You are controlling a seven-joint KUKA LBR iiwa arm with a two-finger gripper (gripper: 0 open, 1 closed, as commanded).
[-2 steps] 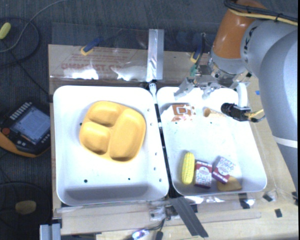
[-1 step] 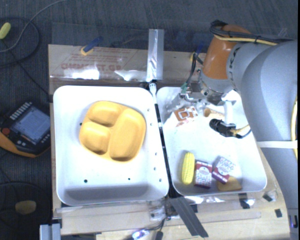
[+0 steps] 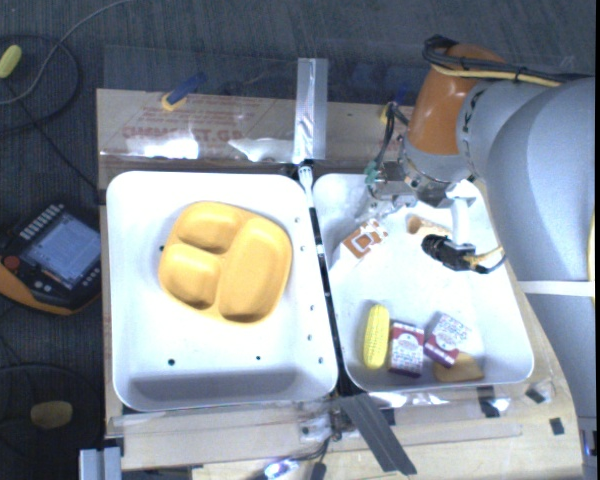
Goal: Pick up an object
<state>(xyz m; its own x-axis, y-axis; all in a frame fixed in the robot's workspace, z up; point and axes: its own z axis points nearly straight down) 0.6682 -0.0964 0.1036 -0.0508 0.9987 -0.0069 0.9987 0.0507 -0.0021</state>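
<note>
My gripper (image 3: 388, 194) hangs low over the far left corner of the right bin (image 3: 500, 298), under the orange wrist band. Just in front of it lies a small orange and white box (image 3: 363, 240), apart from the gripper as far as I can see. A small tan piece (image 3: 416, 224) rests to the right of the gripper. At the bin's near side lie a yellow corn cob (image 3: 376, 334), a dark red carton (image 3: 407, 349), a second red and white carton (image 3: 446, 337) and a tan item (image 3: 461, 370) beneath it.
The left bin (image 3: 140, 368) holds a yellow divided plate (image 3: 225, 260). A black cable plug (image 3: 450, 251) hangs from the arm over the right bin. A metal post (image 3: 311, 108) stands behind the wall between the bins. A handheld controller (image 3: 50, 256) lies on the floor at left.
</note>
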